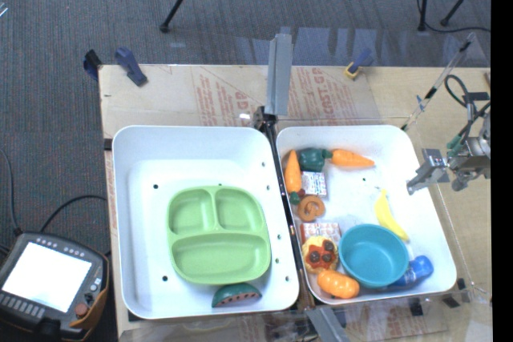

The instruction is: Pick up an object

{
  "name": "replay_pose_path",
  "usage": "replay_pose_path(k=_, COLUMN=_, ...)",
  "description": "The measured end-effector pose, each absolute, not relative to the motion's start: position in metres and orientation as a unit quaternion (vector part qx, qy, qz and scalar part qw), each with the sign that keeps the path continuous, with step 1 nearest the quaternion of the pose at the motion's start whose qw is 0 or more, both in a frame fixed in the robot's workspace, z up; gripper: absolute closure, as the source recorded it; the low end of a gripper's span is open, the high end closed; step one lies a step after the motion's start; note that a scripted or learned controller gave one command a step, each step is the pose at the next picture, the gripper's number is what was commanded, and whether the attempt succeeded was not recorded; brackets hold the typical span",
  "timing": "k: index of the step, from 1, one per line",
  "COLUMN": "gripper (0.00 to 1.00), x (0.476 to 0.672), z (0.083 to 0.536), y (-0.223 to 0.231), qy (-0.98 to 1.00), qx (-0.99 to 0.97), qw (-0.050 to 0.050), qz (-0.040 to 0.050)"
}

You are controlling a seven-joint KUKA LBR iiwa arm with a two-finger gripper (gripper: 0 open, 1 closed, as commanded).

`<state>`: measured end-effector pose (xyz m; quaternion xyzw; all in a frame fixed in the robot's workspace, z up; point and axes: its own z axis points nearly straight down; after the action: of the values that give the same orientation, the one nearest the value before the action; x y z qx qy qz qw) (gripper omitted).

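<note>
Camera view looks down on the right bin (401,142), which holds every candidate for the pick. A yellow banana (390,216) lies near the bin's right wall, just beside the rim of a blue bowl (373,255). An orange carrot (351,159) lies near the far wall, its green top toward a dark green piece (312,158). A second orange carrot (292,171) lies along the left wall, with a small printed packet (314,184) and a brown doughnut (311,208) next to it. Nearer the camera a pizza slice (322,251) and another orange toy vegetable (337,283) sit beside the bowl, and a blue bottle (414,270) is tucked in the near right corner.

The gripper (425,175) hangs at the bin's right edge, above the rim and apart from all of these; I cannot tell from this angle how it is set, and nothing is seen in it. The step in hand looks like the approach, with no object lifted yet. The banana is the nearest target, so the next move likely calls for travel leftward into the bin and a descent centred on it, staying off the bowl's rim.

The left bin (128,172) holds a green divided plate (218,235) and a watermelon slice (236,295) at its near wall.
</note>
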<state>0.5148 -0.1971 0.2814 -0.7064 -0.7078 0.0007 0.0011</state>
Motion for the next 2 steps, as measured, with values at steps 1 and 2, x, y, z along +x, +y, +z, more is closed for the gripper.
replay_pose_path(k=1, gripper=0.00, x=0.529, z=0.091, y=-0.209, qy=-0.737, qx=-0.676, qw=0.008, qz=0.0027)
replay_pose_path(k=2, gripper=1.00, x=0.533, z=0.109, y=-0.212, qy=-0.735, qx=-0.678, qw=0.002, qz=-0.0014)
